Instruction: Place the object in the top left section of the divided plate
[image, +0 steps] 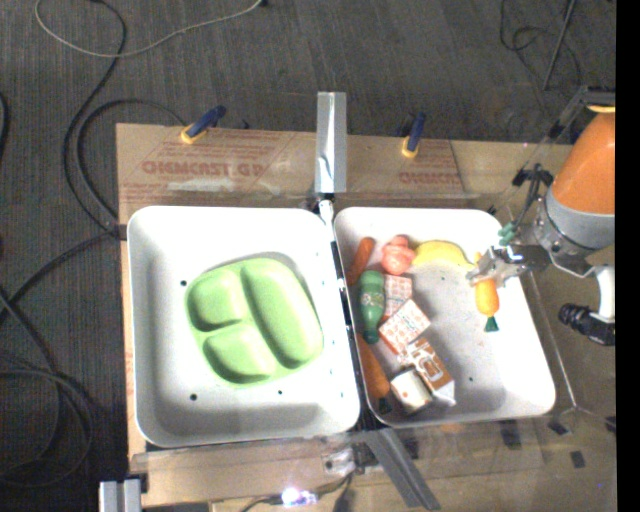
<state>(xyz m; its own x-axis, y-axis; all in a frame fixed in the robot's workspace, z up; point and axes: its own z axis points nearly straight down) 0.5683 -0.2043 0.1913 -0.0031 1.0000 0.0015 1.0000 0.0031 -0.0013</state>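
The green divided plate (256, 318) lies in the left white bin (160, 400); its top left section (214, 299) holds nothing. My gripper (494, 272) hangs over the right bin (520, 390), near its upper right corner. A small orange toy carrot (487, 299) with a green tip sits right under the fingers and looks pinched between them. The orange-banded arm comes in from the right edge.
Along the right bin's left side lie a banana (440, 252), a peach-coloured fruit (397, 257), two carrots (362, 260) (373, 371), a green bottle (371, 300), small cartons (405, 328) and a white cup (409, 391). A metal divider (330, 150) stands between the bins.
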